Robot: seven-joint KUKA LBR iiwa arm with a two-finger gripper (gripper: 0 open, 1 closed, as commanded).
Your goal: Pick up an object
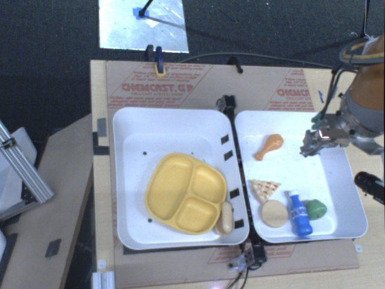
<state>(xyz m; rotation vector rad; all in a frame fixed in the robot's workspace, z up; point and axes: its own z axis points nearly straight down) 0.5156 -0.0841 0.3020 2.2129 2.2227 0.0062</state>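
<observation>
My gripper (311, 144) hangs over the right bin (346, 179) at the frame's right edge; I cannot tell its state. The drumstick (268, 146) lies just left of it, untouched.

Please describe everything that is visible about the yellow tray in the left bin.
The yellow tray looks like smooth plastic, with rounded corners and three compartments: one large and two smaller. It lies flat and turned at an angle on the floor of the left bin, toward its front. Nothing lies in its compartments. A small beige bread roll rests against its front right edge.
</observation>
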